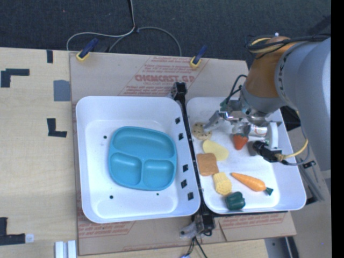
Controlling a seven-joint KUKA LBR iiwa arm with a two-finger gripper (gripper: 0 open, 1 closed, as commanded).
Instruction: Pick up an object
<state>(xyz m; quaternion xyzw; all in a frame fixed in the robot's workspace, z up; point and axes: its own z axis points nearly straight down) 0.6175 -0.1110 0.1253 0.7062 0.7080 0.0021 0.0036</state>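
The right bin (290,195) holds several toy foods: a small red piece (239,142), a round cookie (199,130), a yellow slice (215,149), a brown toast square (207,164), a corn cob (222,184), an orange carrot (250,182) and a dark green pepper (235,200). My gripper (240,134) hangs low over the far part of this bin and is open, with its fingers spread wide. One finger (212,120) points toward the cookie. The red piece lies in the gap below the gripper and is not clamped.
The left bin (91,117) holds a blue divided plate (142,157). A black ridge (186,144) separates the two bins. The arm's grey body and orange band (263,74) lean in over the right bin's far right corner. Cables run along the bench's back edge.
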